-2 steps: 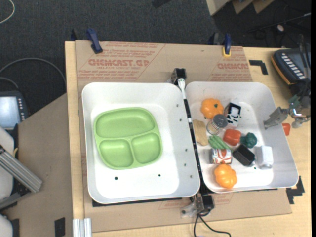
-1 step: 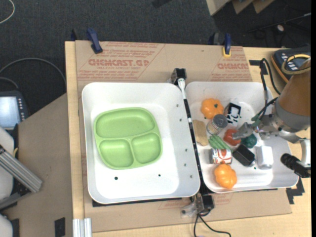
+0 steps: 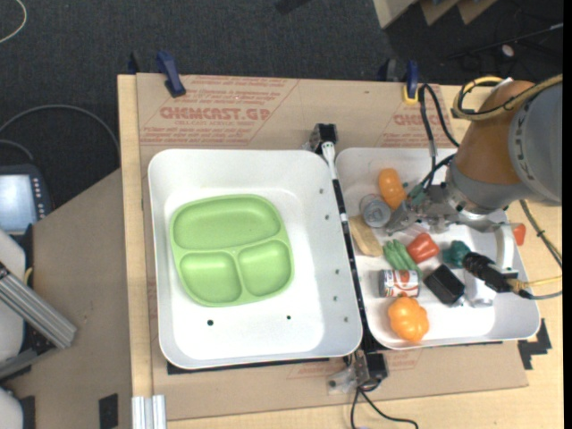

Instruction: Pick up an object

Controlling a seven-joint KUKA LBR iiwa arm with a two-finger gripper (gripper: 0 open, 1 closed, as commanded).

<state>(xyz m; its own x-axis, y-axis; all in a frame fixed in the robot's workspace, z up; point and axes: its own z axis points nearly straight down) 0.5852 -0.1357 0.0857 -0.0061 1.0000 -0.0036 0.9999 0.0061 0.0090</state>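
Reaching in from the right, the arm [image 3: 509, 141] hangs over the right bin [image 3: 500, 324], its orange band above the grey wrist. The claw [image 3: 418, 211] sits low among the clutter at the middle of that bin, but its metal parts blur into the things beneath, so I cannot tell how it is set or whether it has anything.

The right bin holds a small orange fruit [image 3: 391, 186] near its back, with a grey can [image 3: 374, 211] just beside it to the left. A tan wedge [image 3: 364, 237] lies along the bin's left wall. Near the claw lie a green piece [image 3: 397, 256] and a red piece [image 3: 423, 247], touching each other. In front of them a red-and-white can [image 3: 399, 283] lies on its side, and a larger orange fruit [image 3: 407, 318] sits at the front. A black block [image 3: 444, 285] rests right of the can, and a dark green thing [image 3: 457, 254] sits beyond it.

The left bin [image 3: 179, 172] carries a light green tray [image 3: 231, 248] with three compartments.

Both bins rest side by side, touching, on the brown tabletop [image 3: 223, 105].
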